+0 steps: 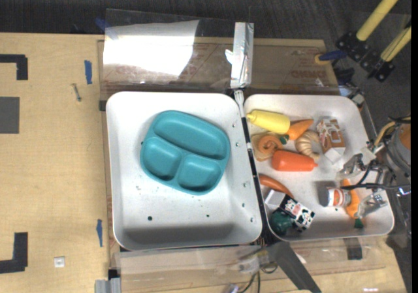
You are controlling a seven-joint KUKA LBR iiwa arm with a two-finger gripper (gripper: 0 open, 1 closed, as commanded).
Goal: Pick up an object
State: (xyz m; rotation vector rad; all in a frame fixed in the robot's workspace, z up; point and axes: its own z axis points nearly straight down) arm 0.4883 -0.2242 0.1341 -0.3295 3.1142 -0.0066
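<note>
Small can [333,195] lying on its side at five o'clock in the right bin [297,102], carrot [294,161] and yellow bottle [268,119] up toward eleven. The jaws [363,181] hover just at the can's three o'clock; how wide they stand, can't tell. Left bin [124,174] holds a teal tray [185,151].

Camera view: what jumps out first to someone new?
A teal divided tray sits alone in the left bin. The right bin is crowded with toy food: a yellow bottle and an orange carrot near its middle. The end effector is at that bin's right side.
</note>
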